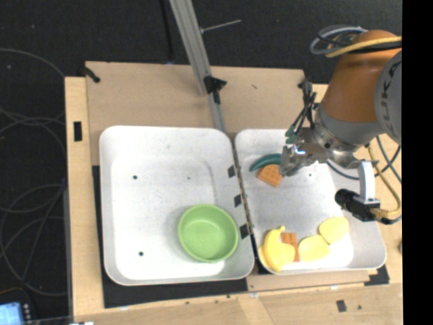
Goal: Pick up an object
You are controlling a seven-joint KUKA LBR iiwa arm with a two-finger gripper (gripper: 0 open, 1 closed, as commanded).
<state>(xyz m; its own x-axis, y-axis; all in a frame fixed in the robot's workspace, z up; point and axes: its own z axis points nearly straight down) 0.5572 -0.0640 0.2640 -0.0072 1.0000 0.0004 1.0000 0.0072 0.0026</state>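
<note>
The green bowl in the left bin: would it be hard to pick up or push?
The green bowl looks like thin plastic, so probably light and stiff. Its round wall may slip from two fingers. It sits upright against the left bin wall, so a push would likely slide it, not tip it.

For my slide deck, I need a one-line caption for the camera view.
The hand hovers over an orange block and teal piece in the right bin.

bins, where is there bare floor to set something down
The left bin is bare apart from the green bowl near its front right corner. The right bin is crowded: teal piece and orange block by the pincer, yellow pieces along the front.
</note>
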